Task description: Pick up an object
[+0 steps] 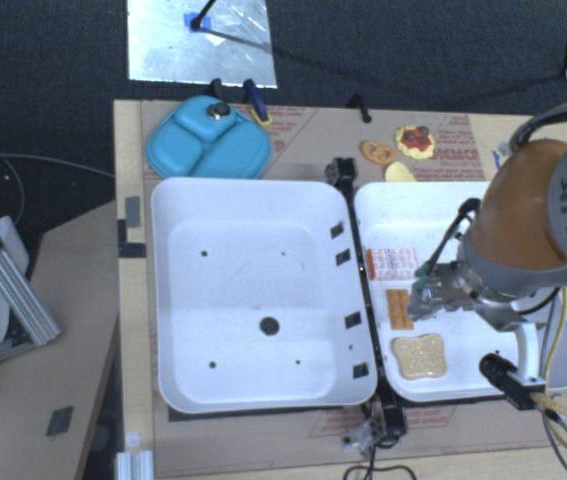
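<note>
orange-banded arm hangs over the right bin (433, 393), its gripper (425, 293) low beside an orange wafer (399, 308); i cannot tell its state. a toast slice (420, 356) lies just below the wafer.

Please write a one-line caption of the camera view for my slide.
KUKA arm's end effector hovers above the orange block in the right bin, beside a toast slice.
</note>
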Controlling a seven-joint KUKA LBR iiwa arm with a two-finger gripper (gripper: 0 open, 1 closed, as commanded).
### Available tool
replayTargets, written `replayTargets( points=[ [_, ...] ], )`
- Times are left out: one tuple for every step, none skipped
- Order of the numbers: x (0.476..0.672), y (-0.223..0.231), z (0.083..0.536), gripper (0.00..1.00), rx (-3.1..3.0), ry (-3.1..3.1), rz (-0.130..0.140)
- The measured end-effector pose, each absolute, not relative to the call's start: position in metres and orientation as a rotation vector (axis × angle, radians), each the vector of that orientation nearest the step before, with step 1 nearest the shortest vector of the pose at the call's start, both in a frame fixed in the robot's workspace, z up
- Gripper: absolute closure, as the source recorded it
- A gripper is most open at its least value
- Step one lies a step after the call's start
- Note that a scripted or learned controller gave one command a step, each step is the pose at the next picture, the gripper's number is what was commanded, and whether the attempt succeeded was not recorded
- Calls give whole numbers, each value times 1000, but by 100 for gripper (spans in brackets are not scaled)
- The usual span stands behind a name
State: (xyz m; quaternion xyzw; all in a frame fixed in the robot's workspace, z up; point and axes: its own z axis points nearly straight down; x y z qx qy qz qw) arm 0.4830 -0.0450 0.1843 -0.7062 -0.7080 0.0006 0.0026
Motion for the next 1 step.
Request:
replayTargets(
  points=[
    [494,-23,224,100,-2217,-2231,-7]
  ],
)
